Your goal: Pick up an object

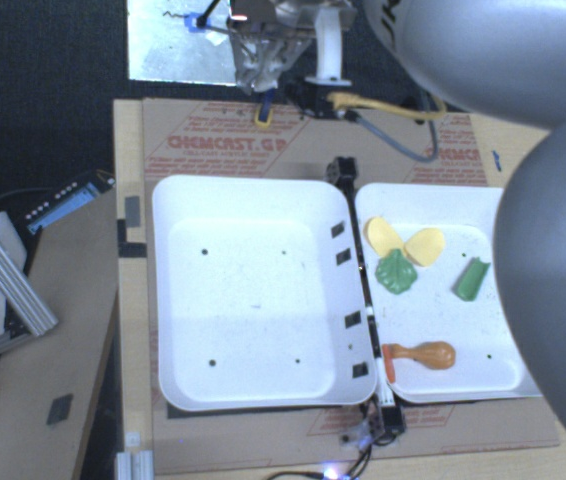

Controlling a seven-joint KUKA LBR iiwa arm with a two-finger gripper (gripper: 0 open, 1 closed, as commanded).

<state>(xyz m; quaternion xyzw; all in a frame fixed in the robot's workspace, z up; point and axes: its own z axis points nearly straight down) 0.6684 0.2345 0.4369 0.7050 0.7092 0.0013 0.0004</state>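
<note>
Grey arm raised high over the right bin (508,376), gripper (260,80) beyond the bins, grip state unclear

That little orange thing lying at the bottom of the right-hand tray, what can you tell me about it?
The orange object looks like a glossy plastic toy, a rounded tan-orange bulb narrowing to a thin, brighter orange stem that points toward the divider between the trays. It lies flat on the floor of the right bin, near its lower edge, apart from the other pieces. Nothing touches it but the bin.

2 bins (178,203), 5 toy foods (396,271)
</note>
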